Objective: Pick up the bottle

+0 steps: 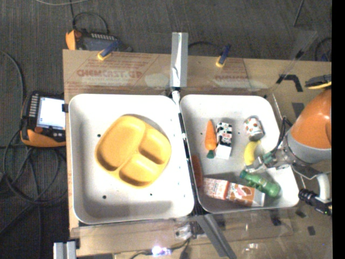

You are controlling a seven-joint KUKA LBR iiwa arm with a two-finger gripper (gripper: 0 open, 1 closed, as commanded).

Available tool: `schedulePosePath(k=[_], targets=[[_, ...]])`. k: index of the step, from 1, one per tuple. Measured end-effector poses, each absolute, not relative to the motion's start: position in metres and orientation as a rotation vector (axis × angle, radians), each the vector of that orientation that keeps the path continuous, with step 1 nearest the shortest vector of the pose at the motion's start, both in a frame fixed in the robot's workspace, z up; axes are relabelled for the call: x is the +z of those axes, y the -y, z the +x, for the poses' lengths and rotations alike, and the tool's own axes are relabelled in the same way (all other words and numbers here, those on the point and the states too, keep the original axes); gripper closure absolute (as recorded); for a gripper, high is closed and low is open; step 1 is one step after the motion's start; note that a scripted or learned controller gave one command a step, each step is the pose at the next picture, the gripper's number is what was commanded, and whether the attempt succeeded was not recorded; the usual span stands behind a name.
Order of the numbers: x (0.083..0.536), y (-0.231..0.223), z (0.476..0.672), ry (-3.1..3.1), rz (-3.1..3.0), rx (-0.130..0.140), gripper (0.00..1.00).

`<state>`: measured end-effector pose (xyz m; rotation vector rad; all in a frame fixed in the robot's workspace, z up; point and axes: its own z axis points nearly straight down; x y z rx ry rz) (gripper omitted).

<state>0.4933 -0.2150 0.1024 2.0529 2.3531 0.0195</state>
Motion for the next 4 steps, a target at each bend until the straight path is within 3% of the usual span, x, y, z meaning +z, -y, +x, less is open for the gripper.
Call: schedulePosePath(k=[1, 4], targets=[[0.1009, 0.2140, 0.4928, -2.357, 2.054, 0.018, 0.00], [0.0944, 0.2105, 0.4976, -2.103, 2.320, 0.040, 0.00]])
